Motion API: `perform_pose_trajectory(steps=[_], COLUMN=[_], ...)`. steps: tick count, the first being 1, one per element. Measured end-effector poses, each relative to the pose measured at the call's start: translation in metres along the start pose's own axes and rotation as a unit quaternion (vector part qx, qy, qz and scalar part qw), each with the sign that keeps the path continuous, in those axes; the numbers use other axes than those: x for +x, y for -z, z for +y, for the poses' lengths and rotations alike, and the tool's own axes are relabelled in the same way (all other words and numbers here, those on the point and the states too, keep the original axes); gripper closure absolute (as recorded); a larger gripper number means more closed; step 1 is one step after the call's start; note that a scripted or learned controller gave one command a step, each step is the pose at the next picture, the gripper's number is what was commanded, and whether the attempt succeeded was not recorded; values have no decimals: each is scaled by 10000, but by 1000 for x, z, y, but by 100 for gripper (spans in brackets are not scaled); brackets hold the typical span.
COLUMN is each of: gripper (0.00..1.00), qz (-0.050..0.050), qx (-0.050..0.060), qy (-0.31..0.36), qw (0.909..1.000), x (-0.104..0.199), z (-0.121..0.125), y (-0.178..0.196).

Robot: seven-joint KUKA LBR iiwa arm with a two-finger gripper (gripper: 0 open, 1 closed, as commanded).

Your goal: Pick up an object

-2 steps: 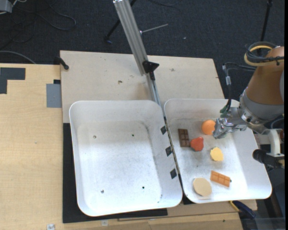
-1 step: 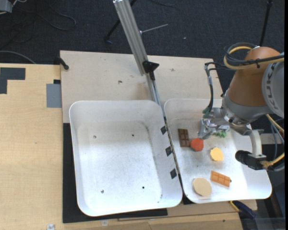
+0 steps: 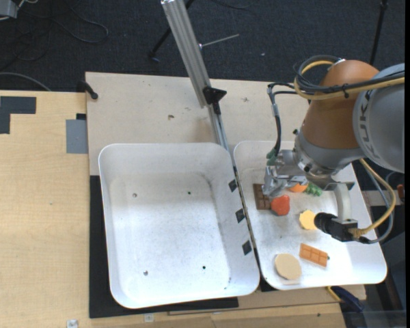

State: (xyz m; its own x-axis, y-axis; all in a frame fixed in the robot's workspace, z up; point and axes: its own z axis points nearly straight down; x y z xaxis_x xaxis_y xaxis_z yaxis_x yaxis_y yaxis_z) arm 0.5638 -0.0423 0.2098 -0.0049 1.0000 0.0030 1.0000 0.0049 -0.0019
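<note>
My gripper [image 3: 277, 186] hangs low in the right bin [image 3: 369, 268], near its left wall. Just under it and slightly to the right lies a red round object [image 3: 281, 206]. A brown flat block [image 3: 261, 198] sits to the left of the red one, against the bin wall. An orange and green carrot-like piece [image 3: 305, 188] pokes out on the right side of the gripper. The arm's body hides the back half of the bin.
Nearer the front of the right bin lie a yellow piece [image 3: 307, 219], an orange waffle-like bar [image 3: 313, 254] and a tan round disc [image 3: 288, 266]. The left bin [image 3: 123, 183] adjoins it. A metal post [image 3: 191, 53] slants over the divider.
</note>
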Motion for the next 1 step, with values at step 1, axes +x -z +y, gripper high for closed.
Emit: perform_pose_trajectory(steps=[1], gripper=[100], qz=[-5], qx=[-2], qy=[-5], qw=[10000], x=[45], z=[-1], y=[12])
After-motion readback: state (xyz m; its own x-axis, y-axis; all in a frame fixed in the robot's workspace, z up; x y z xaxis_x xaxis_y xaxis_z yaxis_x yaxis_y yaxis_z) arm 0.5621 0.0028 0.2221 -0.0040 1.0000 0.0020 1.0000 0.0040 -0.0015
